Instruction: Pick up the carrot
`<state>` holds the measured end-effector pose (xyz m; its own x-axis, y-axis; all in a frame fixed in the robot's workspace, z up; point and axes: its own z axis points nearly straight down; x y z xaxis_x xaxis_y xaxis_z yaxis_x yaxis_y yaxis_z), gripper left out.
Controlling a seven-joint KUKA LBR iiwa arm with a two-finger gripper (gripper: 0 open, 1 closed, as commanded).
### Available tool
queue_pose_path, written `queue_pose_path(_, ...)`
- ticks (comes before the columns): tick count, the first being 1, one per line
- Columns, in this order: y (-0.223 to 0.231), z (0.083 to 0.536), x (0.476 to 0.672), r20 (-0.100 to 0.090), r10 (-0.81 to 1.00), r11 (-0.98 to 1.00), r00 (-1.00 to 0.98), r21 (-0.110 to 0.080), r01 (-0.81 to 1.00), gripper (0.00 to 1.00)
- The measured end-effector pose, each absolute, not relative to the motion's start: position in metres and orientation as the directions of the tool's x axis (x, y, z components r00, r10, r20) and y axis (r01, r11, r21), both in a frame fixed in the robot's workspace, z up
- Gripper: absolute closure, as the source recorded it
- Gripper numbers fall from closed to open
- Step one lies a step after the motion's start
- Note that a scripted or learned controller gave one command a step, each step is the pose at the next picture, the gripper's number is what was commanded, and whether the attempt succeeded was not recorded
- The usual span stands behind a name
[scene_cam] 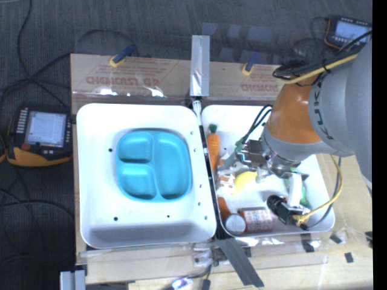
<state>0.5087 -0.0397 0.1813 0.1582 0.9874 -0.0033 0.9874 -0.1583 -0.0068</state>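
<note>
Two white bins sit side by side on the bench. The left bin (91,180) holds a blue tray (154,165) with three hollows; the right bin (242,113) is crowded, and the arm (302,116) reaches down into it from the right.

The carrot (213,150) lies in the right bin hard against its left wall, just beside the ridge where the bins meet. It runs far to near, its pale top at the far end and its orange body pointing near. Its near end runs in among the clutter, where I cannot make out its tip.

The gripper (257,162) hangs low over the middle of the bin, to the right of the carrot and apart from it, just above a yellow thing (242,180). The wrist and its cables mask the tips, so how they are set I cannot tell. Nothing of the carrot is in its grasp.

Nearer to me lie a can (257,219) on its side, a second orange piece (222,206) by the wall, and a green-and-white object (299,192) on the right.

I judge the carrot a toy: light, stiff and smooth, so likely slippery under hard pads. It should not crush. The best hold looks to be across its thick middle, jaws closing left to right, though the wall leaves little room for the left one. Taking it toward the far end, where the neighbours stand clear, seems safer.
</note>
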Motion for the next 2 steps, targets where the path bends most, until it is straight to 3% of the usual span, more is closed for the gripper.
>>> queue_pose_path(1, -0.111, 0.113, 0.482, -0.001, 0.995, -0.096, 0.096, -0.008, 0.995, 0.00)
queue_pose_path(2, -0.020, 0.181, 0.503, -0.002, 0.969, -0.246, 0.246, -0.007, 0.969, 0.00)
